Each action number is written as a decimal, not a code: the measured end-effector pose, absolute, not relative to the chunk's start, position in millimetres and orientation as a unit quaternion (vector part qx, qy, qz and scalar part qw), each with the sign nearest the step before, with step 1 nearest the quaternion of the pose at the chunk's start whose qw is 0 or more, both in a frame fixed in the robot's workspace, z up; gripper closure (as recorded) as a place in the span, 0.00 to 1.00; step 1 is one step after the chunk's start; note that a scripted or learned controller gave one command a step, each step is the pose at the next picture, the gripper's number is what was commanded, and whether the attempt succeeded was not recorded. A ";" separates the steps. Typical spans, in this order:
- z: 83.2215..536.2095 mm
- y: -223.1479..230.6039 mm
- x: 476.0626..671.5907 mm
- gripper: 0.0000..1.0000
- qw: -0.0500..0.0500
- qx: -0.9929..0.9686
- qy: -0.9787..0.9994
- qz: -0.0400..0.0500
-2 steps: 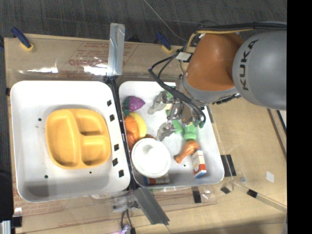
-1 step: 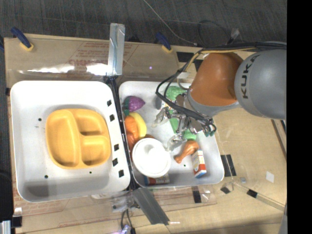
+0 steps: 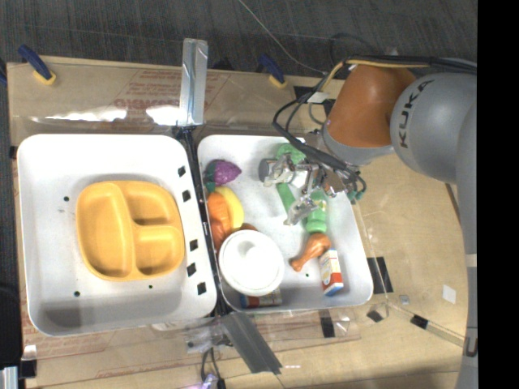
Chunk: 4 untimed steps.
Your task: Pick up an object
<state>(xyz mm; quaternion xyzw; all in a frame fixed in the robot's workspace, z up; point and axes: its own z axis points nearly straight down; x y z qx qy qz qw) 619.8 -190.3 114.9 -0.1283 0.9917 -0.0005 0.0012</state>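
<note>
Bench (image 3: 422, 241) tan, cardboard-like, covered partly by clear plastic sheet, dark carpet beyond far edge
Two shallow white bins directly on it, side by side, touching along middle: left bin (image 3: 40, 241), right bin (image 3: 357, 250)
Blue clamp (image 3: 36, 63) at far left corner, second blue clamp (image 3: 272, 69) at far edge near middle
Black tape strips (image 3: 379, 274) on bench right of right bin

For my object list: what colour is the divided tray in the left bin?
The divided tray is yellow, seen clearly in the camera view from above.
</note>
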 end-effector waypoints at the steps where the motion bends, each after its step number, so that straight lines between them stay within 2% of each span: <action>1: 93.7 -152.9 651.1 0.00 0.003 -0.104 0.995 0.000; 2: 106.3 -152.7 653.1 1.00 0.006 -0.105 0.994 -0.001; 3: 226.8 -118.2 659.9 1.00 0.007 -0.004 1.000 -0.001; 4: 233.8 -117.1 659.7 1.00 0.005 -0.006 1.000 -0.001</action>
